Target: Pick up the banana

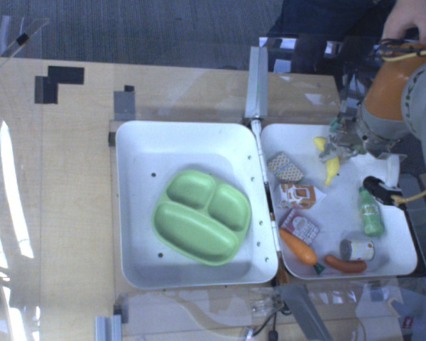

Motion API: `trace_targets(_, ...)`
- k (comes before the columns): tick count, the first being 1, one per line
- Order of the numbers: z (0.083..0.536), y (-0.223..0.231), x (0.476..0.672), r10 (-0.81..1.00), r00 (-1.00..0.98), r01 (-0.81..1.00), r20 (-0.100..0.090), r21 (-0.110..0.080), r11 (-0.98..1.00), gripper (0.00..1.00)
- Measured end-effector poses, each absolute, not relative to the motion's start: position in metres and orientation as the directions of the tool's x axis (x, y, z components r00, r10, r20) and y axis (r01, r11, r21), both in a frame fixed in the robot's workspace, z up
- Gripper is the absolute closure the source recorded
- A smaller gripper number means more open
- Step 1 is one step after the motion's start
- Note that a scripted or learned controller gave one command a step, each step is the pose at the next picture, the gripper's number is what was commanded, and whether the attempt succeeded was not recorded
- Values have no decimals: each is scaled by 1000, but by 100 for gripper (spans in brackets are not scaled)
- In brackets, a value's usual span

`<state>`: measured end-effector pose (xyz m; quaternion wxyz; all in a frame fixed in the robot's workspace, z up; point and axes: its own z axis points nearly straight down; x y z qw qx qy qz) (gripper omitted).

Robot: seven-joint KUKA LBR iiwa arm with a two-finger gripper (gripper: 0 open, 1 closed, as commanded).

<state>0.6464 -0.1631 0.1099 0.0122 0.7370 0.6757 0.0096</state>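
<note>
The yellow banana lies in the right bin, near its far edge. Its upper end pokes out to the left of my gripper. The gripper hangs directly over the banana's middle, low in the bin and hiding part of the fruit. The grey arm with its orange band reaches in from the upper right.
The right bin also holds a patterned packet, an orange-and-white packet, a red packet, a carrot, a sausage, a small can and a green bottle. A green sectioned plate lies in the left bin.
</note>
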Motion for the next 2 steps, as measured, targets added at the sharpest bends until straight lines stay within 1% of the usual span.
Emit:
trace_targets(1,90,-127,664,999,47,999,-8,-17,-47,100)
trace_targets(2,176,-19,656,960,282,958,-10,-59,-282,100)
